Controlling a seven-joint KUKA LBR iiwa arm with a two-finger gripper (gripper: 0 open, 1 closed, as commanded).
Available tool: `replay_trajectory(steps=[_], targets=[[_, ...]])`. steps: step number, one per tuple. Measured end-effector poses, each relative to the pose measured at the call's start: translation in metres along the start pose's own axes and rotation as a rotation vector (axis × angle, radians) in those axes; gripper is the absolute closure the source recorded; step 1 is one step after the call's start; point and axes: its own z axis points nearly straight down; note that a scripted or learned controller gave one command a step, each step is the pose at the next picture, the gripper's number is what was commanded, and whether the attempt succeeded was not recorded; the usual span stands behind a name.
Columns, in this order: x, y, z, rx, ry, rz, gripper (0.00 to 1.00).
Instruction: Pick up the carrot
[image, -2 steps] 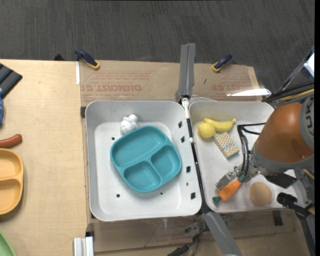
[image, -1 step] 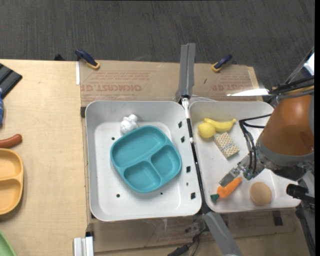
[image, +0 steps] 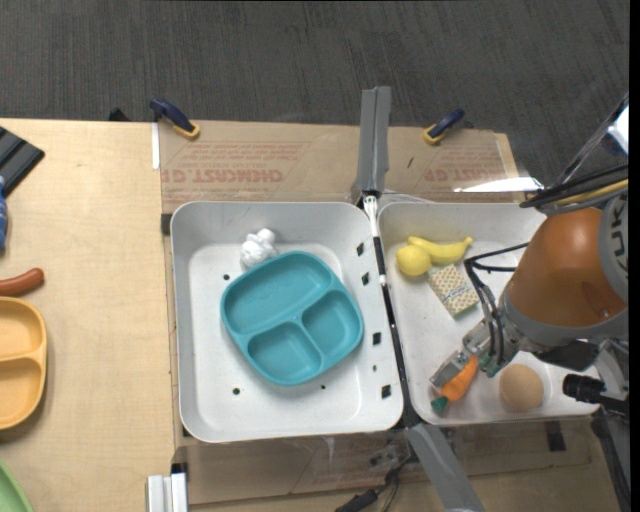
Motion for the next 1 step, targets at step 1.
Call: replay_trajectory(steps=[1], targets=[[-0.0195, -0.0166, -0.0008, -0.001, -0.002, -0.072, 0.00]])
